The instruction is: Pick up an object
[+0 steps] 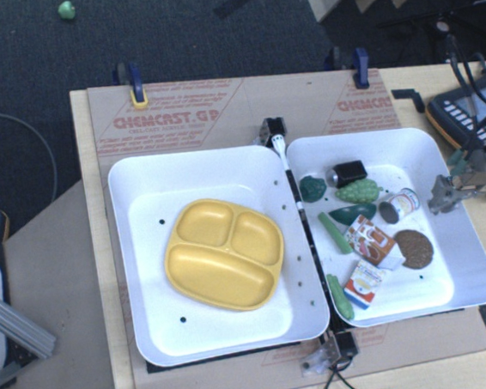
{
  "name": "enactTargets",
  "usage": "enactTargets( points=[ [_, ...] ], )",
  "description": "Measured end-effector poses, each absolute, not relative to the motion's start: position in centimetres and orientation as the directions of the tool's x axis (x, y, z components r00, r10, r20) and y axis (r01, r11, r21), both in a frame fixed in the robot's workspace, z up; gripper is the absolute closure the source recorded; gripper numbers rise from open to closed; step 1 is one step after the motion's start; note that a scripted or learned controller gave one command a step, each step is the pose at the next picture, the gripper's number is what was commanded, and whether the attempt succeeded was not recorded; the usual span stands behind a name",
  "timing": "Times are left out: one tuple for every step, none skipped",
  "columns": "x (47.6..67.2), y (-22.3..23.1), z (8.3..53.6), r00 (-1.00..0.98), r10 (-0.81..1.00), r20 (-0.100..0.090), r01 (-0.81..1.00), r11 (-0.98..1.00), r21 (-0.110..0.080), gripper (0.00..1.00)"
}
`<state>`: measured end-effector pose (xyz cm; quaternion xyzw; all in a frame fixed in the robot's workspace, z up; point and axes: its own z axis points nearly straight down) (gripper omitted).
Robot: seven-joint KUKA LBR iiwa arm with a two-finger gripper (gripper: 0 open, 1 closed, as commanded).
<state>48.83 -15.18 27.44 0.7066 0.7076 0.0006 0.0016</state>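
The claw hangs over the right edge of the right bin; I cannot tell its state. A can lies just left of it. A yellow tray sits in the left bin.

2 white bins sit on the bench; 1 holds 1 yellow divided tray, the other about 9 small objects. 2 blue clamps grip the board.

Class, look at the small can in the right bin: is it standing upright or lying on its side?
On its side. The small can shows its round end facing left and its labelled wall along the right bin floor.
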Motion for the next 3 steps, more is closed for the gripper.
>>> enactTargets(
  points=[
    [48.3, -6.8, 25.4, -0.009, 1.000, 0.005, 1.000, 0.009, -0.005, 1.00],
    [47.8, -3.5, 20.2, -0.004, 1.000, 0.003, 1.000, 0.004, -0.008, 1.00],
    [48.1, 3.8, 30.0, -0.011, 1.000, 0.004, 1.000, 0.011, 0.011, 1.00]
  ],
)
